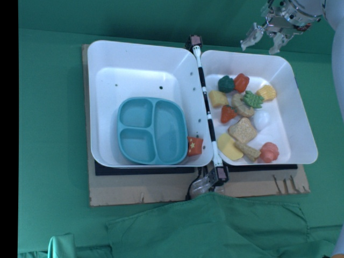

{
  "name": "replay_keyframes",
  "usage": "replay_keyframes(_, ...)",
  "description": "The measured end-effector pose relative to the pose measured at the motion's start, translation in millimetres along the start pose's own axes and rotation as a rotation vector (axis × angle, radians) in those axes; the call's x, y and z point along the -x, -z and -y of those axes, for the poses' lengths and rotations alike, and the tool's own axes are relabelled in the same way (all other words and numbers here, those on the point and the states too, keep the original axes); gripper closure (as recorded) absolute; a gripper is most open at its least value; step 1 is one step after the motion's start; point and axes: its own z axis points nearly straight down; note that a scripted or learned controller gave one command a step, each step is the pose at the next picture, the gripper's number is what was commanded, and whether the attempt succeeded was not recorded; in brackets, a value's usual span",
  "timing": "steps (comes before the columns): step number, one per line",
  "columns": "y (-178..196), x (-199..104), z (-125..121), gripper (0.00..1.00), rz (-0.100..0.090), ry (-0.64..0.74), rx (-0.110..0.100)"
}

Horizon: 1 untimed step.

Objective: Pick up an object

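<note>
My gripper (pixel 264 42) hangs above the far rim of the right bin (pixel 301 117), its two fingers spread open with nothing between them. Below it the right bin holds several toy foods: a dark green broccoli (pixel 226 83), a red pepper (pixel 241 82), a yellow corn piece (pixel 266 92), a green leafy piece (pixel 251 99) on a round cookie, a strawberry (pixel 228 113), a white egg (pixel 262 120), a bread slice (pixel 242 129), a yellow cheese wedge (pixel 229 147) and a pink-red tomato (pixel 269 152).
The left bin (pixel 107 58) holds a teal divided plate (pixel 152 130) and a small red box (pixel 195 145) at its near right corner. A black-and-white bar (pixel 204 98) runs between the bins. Green cloth (pixel 215 224) lies in front of the bench.
</note>
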Motion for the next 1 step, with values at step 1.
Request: replay_keyframes(1, 31.0, 44.0, 1.2, 0.0, 0.0, -0.004, -0.009)
